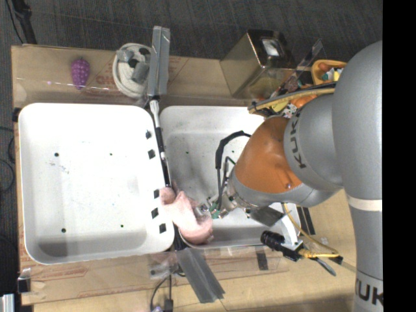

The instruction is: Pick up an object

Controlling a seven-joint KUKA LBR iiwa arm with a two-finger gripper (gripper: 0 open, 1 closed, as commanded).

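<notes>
– In the right bin, at the corner toward the bottom of the view and by its left wall, the gripper sits low under the arm.

– Is the gripper clenched or released?

– It cannot be told. The wrist's orange band covers most of it from above, and only a small dark tip shows.

– Where is the thing to be picked?

– A soft pink lump lies in that same corner of the right bin, pressed against the left wall and just to the left of the gripper. Nothing shows the gripper grasping it, and whether the two touch is unclear.

– What lies beyond the right bin?

– The left bin stands against the right bin's left wall. On the table, past the top edge of the right bin and off to the left, rests a white coil, with a small purple thing farther left. A brown box stands just past the right bin's top edge, toward the right.
</notes>
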